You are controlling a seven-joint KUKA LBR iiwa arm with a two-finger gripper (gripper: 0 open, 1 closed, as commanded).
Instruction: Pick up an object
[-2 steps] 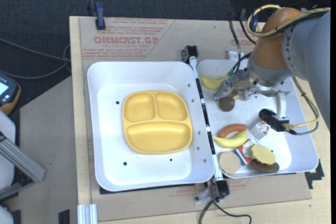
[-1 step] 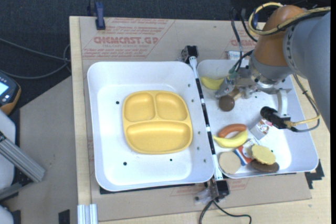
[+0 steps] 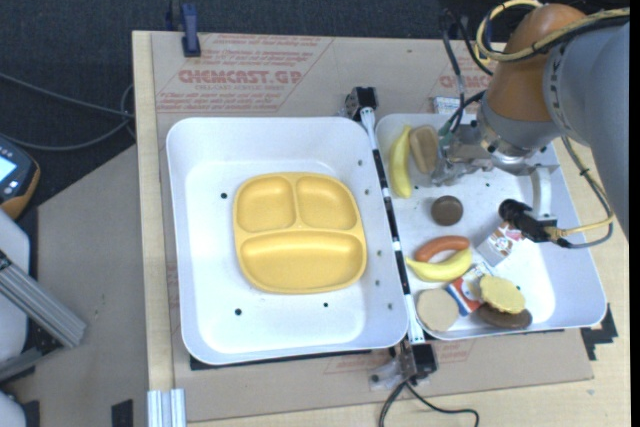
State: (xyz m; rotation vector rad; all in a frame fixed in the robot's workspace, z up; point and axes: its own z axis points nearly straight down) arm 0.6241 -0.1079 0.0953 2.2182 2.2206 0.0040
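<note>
The gripper (image 3: pixel 440 167) is low in the right white bin (image 3: pixel 575 300), touching the tan bread slice (image 3: pixel 422 151) beside the long yellow banana (image 3: pixel 399 162). I cannot tell if it grips. Nothing is lifted yet.

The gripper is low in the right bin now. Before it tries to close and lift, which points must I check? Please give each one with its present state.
1. Gripper is over a target: ok, it sits at the bread slice beside the upper banana.
2. Finger opening: cannot tell, the wrist hides it.
3. Something held already: cannot tell.
4. Target free of neighbours: not ok, the bread slice touches the banana.
5. Brown round item clear of the gripper: ok, it lies apart.
6. Yellow divided plate out of the way: ok, it lies in the left bin.
</note>
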